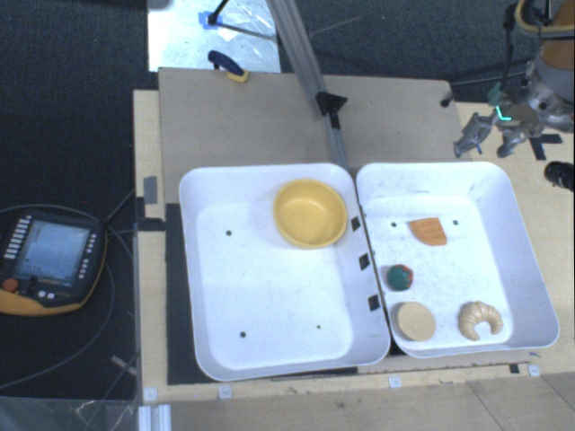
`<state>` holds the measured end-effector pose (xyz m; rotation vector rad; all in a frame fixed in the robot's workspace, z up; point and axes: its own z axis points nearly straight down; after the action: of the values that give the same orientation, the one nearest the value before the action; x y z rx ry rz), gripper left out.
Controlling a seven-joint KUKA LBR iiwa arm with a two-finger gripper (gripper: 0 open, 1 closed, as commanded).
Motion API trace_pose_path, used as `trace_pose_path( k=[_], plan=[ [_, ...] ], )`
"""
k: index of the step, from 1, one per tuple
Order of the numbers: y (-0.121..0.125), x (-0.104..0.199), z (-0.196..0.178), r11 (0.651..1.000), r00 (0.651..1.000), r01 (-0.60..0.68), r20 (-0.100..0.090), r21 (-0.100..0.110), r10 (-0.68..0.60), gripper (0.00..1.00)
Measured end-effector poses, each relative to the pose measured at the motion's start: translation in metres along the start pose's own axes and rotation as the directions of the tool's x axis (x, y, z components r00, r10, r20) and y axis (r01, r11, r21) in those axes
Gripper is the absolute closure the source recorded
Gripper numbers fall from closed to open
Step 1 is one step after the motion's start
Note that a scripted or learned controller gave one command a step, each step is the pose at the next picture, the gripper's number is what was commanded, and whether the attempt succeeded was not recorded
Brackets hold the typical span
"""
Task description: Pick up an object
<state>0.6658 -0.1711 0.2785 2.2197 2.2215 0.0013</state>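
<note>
The right bin (pixel 521 241) holds an orange wedge (pixel 429 231), a small dark green and red ball (pixel 400 277), a round tan disc (pixel 415 321) and a croissant (pixel 480 319). A yellow bowl (pixel 310 212) sits at the back of the left bin (pixel 216 330). My gripper (pixel 490 139) hangs above the back right corner of the right bin, well off from the objects. Its two fingers are spread apart with nothing between them.
A slanted metal pole (pixel 301 48) with a black clamp reaches down to the bench behind the bins. A teach pendant (pixel 49 259) lies on the floor at the left. A small blue and yellow item (pixel 227 65) rests at the bench's back edge.
</note>
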Motion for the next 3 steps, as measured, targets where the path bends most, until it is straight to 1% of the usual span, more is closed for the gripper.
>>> trace_pose_path(
  k=[1,2,3],
  plan=[
    [0.0,0.0,0.0,1.0,1.0,0.0,0.0,0.0,0.0,0.0],
    [-0.003,-0.006,0.06,1.0,1.0,-0.001,-0.001,0.005,0.001,0.0],
    [-0.001,-0.004,0.122,1.0,1.0,0.0,-0.001,0.005,0.0,0.0]
  ],
)
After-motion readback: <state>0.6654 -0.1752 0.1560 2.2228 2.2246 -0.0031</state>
